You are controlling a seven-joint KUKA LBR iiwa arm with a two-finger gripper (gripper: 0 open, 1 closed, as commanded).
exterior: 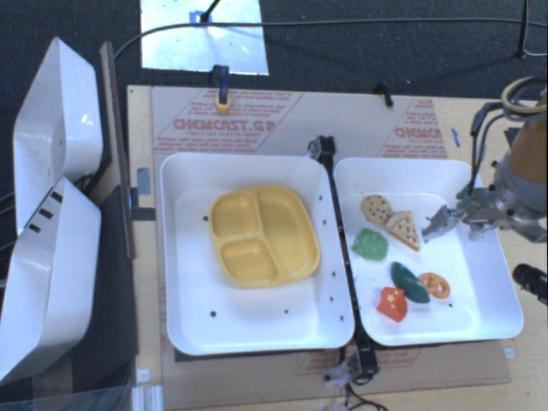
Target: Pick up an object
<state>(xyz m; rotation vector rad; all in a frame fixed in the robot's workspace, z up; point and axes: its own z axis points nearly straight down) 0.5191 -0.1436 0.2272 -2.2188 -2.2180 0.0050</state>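
Right bin: shallow white plastic bin (492,311), holds all loose items
Arm: grey arm with orange band (524,174), enters from the right
Gripper: two-finger gripper (438,223), over the bin's upper part; jaw state cannot be told
Nearest item: tan triangular cracker-like wedge (403,229), just left of the gripper, long axis slanting down-right
Next: round speckled cookie (375,207), farther left

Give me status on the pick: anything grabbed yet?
Nothing lifted yet. The end effector is over the right bin, beside the triangular wedge. The cookie, green leaf and pretzel lie loose. Grasp and lift remain.
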